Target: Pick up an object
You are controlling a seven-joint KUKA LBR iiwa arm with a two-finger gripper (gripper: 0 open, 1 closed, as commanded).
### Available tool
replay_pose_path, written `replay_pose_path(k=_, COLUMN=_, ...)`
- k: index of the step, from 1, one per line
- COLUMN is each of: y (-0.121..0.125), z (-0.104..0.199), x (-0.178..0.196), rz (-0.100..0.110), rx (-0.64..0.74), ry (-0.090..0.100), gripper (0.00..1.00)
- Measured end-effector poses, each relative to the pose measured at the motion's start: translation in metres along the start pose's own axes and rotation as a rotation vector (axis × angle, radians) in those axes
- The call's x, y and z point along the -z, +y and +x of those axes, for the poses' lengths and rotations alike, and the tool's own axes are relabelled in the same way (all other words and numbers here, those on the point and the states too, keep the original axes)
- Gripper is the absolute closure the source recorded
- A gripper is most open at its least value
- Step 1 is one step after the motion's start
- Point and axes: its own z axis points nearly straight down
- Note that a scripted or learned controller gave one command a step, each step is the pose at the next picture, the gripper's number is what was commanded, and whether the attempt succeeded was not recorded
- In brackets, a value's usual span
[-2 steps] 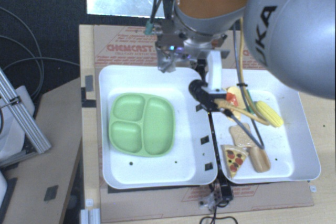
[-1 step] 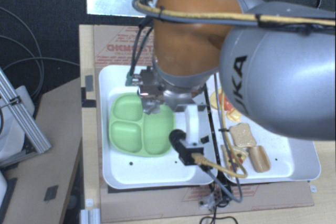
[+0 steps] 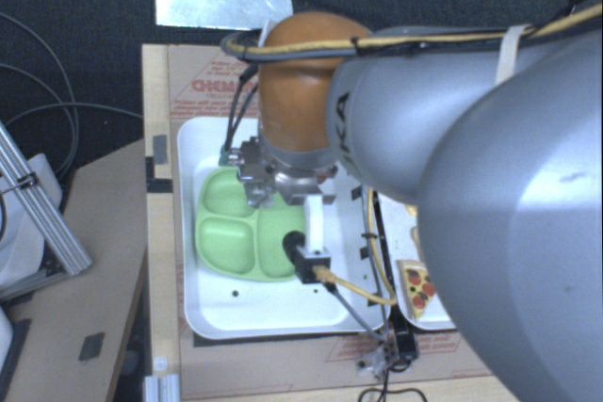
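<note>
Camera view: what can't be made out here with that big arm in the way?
Right bin: camera view, mostly covered by the grey arm.
Green tray: camera view, right side hidden beneath the arm's wrist.
Pizza-printed item: camera view, partly under the arm, too small to identify.

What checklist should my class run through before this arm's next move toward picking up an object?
1. Gripper positioned over the left bin: ok.
2. Candidate object beneath it, the green divided tray: ok.
3. Gripper touching the tray: cannot tell; the arm hides the contact.
4. Something held in the gripper: cannot tell.
5. Right bin open to view: not ok; the arm covers most of it, and a pizza-slice item shows at its near end.
</note>
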Motion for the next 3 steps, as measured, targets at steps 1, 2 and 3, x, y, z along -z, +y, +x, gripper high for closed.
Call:
replay_pose_path(k=1, y=0.084, z=-0.007, x=-0.038, rz=-0.009, rx=0.001, ry=0.004, gripper=1.00)
replay_pose_path(k=2, y=0.008, z=0.016, x=0.013, rz=-0.005, rx=0.009, ry=0.007, gripper=1.00)
replay_pose_path(k=3, y=-0.053, z=0.014, x=0.038, rz=-0.003, rx=0.008, ry=0.006, gripper=1.00)
